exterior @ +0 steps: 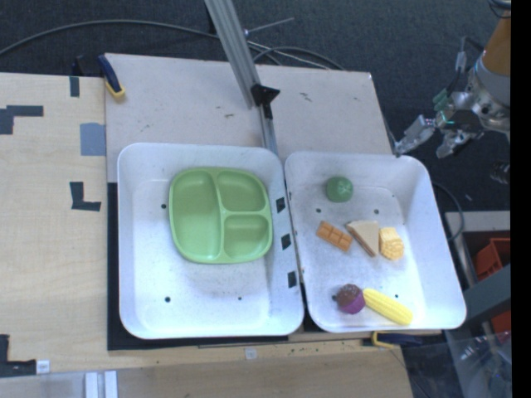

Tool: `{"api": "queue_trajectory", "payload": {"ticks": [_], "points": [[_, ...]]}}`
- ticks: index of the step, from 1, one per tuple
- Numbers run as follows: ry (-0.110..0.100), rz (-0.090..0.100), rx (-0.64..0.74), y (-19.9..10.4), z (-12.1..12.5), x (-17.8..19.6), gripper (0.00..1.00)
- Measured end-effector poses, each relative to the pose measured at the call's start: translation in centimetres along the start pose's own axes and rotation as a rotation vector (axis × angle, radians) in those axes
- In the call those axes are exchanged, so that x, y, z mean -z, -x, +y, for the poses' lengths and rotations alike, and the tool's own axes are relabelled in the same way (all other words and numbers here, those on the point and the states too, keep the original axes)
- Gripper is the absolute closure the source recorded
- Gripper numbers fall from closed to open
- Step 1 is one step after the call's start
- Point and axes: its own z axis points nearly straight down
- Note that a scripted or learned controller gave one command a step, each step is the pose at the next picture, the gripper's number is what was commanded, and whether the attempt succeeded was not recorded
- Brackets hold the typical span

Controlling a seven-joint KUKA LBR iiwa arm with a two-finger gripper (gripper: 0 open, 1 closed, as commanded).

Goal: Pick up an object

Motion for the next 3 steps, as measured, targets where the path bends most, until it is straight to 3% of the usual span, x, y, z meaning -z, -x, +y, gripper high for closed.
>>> {"api": "queue_trajectory", "payload": {"ticks": [1,3], "points": [[0.0,0.0,0.0,0.0,0.0,0.0,0.0],[-0.007,0.001,0.0,-0.2,0.6,-12.5,0.0]]}}
